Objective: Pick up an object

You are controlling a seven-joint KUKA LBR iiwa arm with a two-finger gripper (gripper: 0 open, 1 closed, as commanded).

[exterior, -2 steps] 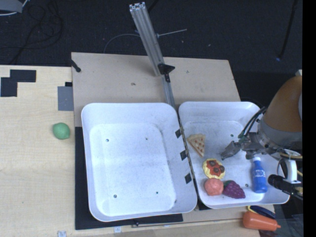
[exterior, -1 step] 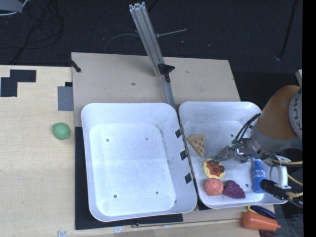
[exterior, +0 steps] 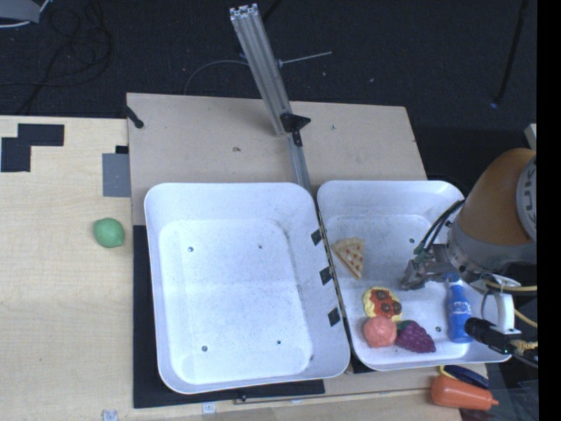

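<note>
The right white bin (exterior: 386, 202) holds a tan waffle-like wedge (exterior: 351, 256), a yellow and red toy (exterior: 382, 303), a pink-red round fruit (exterior: 379, 331), a purple grape bunch (exterior: 415, 337) and a blue bottle (exterior: 458, 310). My gripper (exterior: 415, 274) reaches in from the right and hangs low over the bin floor, right of the wedge and just above the yellow toy. Nothing shows between its dark fingers. The grey and orange arm (exterior: 501, 210) covers the bin's right rim.
The left white bin (exterior: 230, 288) sits beside the right one. A green ball (exterior: 109, 232) lies on the bench at far left. An orange object (exterior: 461, 394) rests outside the bin's front right corner. A metal rail (exterior: 266, 70) slants up behind the bins.
</note>
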